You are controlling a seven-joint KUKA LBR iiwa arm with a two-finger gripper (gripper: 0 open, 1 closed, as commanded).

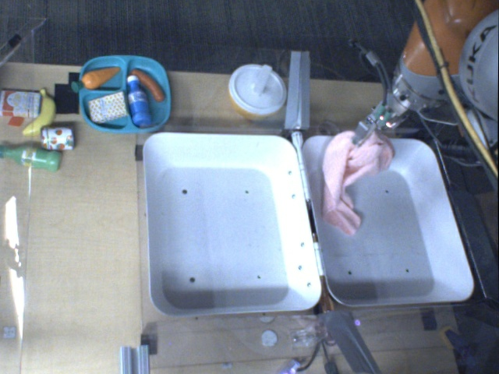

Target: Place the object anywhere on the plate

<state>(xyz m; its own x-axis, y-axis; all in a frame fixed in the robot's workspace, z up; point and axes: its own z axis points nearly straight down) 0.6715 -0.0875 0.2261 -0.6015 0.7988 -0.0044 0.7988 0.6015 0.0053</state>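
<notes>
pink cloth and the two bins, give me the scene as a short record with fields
left bin: white, shallow
right bin: white, holds the cloth
pink cloth: crumpled, hanging down from the gripper into the right bin's upper left
gripper: at the cloth's top end, pinching it
arm: enters from upper right
bench extras: blue divided tray of toy food, white lidded cup
</notes>
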